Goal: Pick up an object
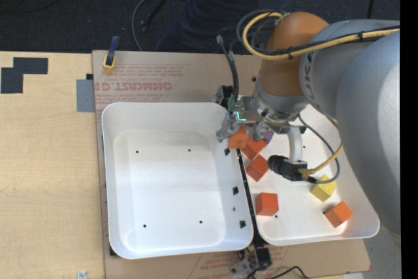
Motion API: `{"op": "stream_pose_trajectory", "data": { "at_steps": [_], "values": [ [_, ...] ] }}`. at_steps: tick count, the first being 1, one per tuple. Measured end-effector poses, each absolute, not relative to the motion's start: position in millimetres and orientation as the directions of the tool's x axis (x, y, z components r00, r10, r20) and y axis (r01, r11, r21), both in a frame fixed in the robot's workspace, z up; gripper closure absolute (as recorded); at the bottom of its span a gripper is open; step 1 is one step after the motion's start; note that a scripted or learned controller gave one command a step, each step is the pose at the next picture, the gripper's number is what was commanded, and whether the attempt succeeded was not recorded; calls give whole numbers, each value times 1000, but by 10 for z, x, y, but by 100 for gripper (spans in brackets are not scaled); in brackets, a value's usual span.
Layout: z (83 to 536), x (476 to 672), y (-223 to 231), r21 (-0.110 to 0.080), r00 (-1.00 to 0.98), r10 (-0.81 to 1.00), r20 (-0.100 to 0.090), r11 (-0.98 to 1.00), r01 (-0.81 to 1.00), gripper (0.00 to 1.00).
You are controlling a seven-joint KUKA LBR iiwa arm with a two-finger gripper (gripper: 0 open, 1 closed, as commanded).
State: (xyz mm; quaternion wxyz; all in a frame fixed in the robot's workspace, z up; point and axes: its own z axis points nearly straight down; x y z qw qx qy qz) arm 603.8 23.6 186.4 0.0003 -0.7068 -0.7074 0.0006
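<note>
End effector down at right white plastic bin's upper-left corner, over an orange block; I can't tell its state. More orange cubes and a yellow block lie nearby in that bin.

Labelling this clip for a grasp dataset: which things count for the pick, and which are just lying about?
For the pick:
claw
orange blocks
yellow block
right bin

Lying about:
left bin
cardboard sheet
blue-and-yellow tool
</note>
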Motion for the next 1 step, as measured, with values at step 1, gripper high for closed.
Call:
{"op": "stream_pose_trajectory", "data": {
  "at_steps": [1],
  "values": [
    [2409, 5945, 27, 3, 1, 1000, 0, -1, 1000, 0]
  ]
}}
